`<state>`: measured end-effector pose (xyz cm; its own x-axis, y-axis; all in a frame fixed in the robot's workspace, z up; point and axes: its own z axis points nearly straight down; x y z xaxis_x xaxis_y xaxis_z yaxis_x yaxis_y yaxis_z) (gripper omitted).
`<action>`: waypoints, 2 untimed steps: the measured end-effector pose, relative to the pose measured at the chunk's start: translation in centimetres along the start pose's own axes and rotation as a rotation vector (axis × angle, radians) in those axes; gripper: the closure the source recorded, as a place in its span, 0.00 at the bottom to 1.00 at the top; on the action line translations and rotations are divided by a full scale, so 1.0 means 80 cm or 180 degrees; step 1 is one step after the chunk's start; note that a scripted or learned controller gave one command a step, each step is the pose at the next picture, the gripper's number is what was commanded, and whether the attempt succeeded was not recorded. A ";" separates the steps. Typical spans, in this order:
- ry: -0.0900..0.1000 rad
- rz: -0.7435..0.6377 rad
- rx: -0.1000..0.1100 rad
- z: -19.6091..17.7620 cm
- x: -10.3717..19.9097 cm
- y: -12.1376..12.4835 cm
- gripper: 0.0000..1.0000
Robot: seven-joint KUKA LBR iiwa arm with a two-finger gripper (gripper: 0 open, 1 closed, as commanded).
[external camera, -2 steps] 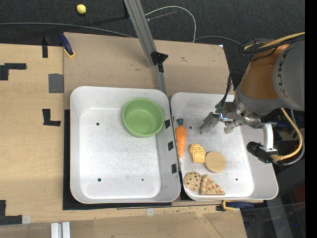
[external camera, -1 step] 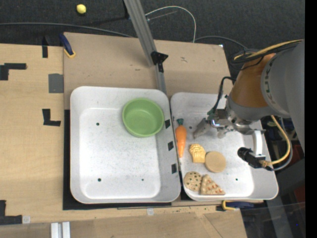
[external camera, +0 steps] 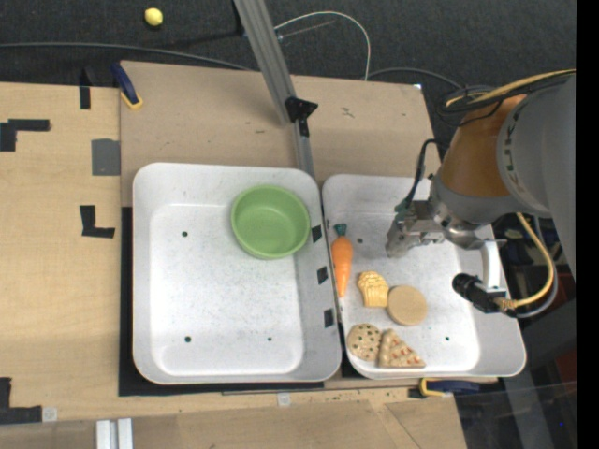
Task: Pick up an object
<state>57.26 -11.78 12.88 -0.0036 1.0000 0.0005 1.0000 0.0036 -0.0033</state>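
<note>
Camera view looks down on the two-finger gripper (external camera: 404,241), which hangs over the bare floor of the shallow white right-hand bin (external camera: 459,349); whether anything sits between its tips, or how far apart they stand, I cannot tell, because the dark metal blurs together. Just to its left, along that bin's left wall, lies the orange toy carrot with a green top (external camera: 343,262), lengthwise and apart from the gripper. Below the gripper and slightly left sits a yellow ridged waffle-like piece (external camera: 372,289), touching or nearly touching a round tan disc like a biscuit (external camera: 407,305) directly below the gripper. Further below, near the bin's front edge, lie a speckled round cookie (external camera: 364,342) and a triangular pizza-slice piece (external camera: 400,353), side by side. Well to the left of the gripper, the shallow white left-hand bin (external camera: 187,288) holds a green plastic bowl (external camera: 270,221), upright. Both bins rest on the wooden table (external camera: 56,279).
</note>
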 end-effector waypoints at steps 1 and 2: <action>-0.0002 0.0003 -0.0020 -0.069 0.013 -0.003 1.00; -0.0005 0.0004 -0.0025 -0.135 0.013 -0.001 1.00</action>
<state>57.18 -10.72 23.72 -0.0022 1.0000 -0.0009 1.0000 0.0022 0.0046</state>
